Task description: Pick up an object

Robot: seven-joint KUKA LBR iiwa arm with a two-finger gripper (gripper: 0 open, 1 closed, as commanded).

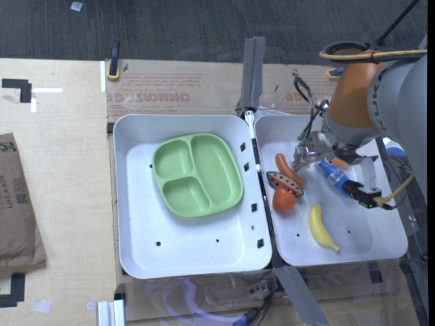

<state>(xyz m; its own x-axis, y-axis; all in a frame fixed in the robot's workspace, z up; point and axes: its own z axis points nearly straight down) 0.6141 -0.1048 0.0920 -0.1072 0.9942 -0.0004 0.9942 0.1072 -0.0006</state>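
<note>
Wooden bench (61,114) holds two bins. Left bin (136,243) carries a green plate (197,175). Right bin (367,246) holds a hot dog (289,170), tomato (284,200), banana (322,228) and bottle (334,175). Far right, the gripper (307,151) hovers; its jaws' state I cannot tell.

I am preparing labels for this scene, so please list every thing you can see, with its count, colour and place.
shallow white plastic bins: 2, white, side by side on the bench
green divided plate: 1, green, left bin
orange hot-dog-shaped toy: 1, orange, right bin
brown spotted oval toy: 1, brown, above the tomato
red round tomato: 1, red, right bin
yellow banana: 1, yellow, right bin
blue bottle: 1, blue, near the tool
brown paper bag: 1, brown, far left
tool: 1, grey, over the right bin
</note>
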